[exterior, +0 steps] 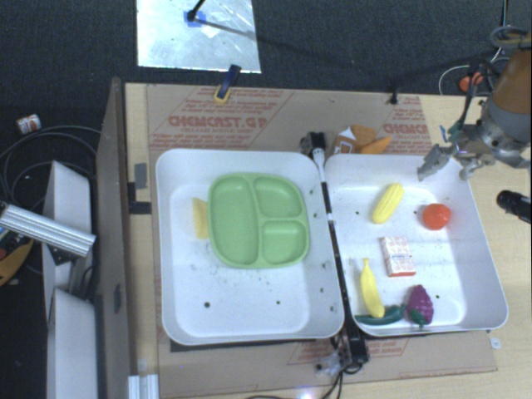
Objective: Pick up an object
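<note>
While the gripper [453,161] hangs over the upper right corner of the right bin [486,260], its two fingers are seen spread apart with nothing between them. All positions below are given relative to that right bin.

Inside it, near the upper middle, a corn cob [387,202] is laid at a slant. Just right of the corn, well below the gripper, a tomato [436,216] is seen. At the centre, a small red-and-white box [398,256] is laid flat. Toward the lower left, a banana [370,288] is placed lengthwise, its lower end touching a green vegetable [382,317] along the bottom wall. A purple grape bunch [420,303] is set just right of that.

Left of the right bin, the left bin [179,306] is occupied by a green divided plate [257,220], with a yellow item [200,218] partly tucked under the plate's left edge.
</note>
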